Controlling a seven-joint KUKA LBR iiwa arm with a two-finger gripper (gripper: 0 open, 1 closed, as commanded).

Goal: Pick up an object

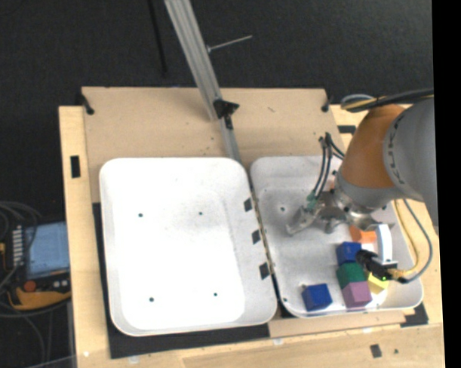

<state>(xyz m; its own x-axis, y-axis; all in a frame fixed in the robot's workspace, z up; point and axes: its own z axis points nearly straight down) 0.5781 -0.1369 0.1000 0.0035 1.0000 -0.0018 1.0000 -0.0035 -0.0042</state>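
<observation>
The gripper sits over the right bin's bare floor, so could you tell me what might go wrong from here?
1. The gripper hangs over bare floor in the right bin, apart from the blocks, so a grasp here would likely catch nothing.
2. The blue block, green block and purple block are packed together; the fingers may not fit around one.
3. The lone blue block lies near the wall, leaving little room.
</observation>
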